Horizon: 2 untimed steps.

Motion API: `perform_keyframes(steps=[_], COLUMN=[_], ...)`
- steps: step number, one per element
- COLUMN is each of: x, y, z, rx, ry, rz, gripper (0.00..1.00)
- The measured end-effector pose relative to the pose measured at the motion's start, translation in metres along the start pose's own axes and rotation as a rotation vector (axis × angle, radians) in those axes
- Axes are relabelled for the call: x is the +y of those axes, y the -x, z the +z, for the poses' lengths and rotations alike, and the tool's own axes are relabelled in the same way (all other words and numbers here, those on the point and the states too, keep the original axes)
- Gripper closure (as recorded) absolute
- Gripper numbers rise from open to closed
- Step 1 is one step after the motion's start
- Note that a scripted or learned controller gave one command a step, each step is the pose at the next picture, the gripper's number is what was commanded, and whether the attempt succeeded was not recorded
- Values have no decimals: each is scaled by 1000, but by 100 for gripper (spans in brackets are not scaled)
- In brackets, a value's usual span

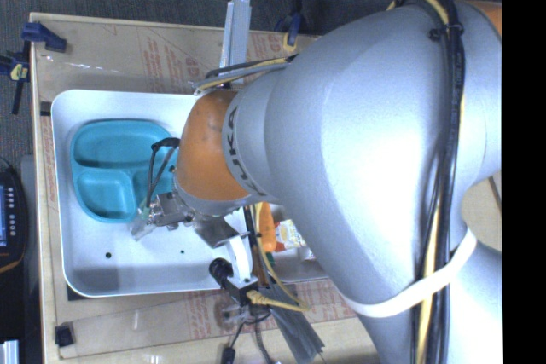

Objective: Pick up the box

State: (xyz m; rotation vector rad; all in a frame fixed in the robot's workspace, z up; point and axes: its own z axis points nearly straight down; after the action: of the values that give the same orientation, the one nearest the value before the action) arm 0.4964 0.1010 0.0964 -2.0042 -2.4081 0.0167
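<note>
The arm is hanging low over the left white bin [64,183], claw [149,222] beside the blue divided tray [111,166]. I cannot tell the claw's state. A box-like packet [294,236], probably the target, is peeking out under the wrist, so the claw should be travelling right before descending.

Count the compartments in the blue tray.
2: a wide one along the tray's far side and a smaller one nearer the camera. The arm covers the tray's right end, so more may be hidden.

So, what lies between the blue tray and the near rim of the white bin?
In the camera view, bare white floor of the bin with a few small dark holes separates the blue tray from that rim.
</note>
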Motion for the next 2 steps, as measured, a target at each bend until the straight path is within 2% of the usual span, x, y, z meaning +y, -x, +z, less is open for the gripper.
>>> perform_keyframes(steps=[2], x=[0], y=[0], z=[0], rx=[0], ry=[0], rz=[0], gripper=[0])
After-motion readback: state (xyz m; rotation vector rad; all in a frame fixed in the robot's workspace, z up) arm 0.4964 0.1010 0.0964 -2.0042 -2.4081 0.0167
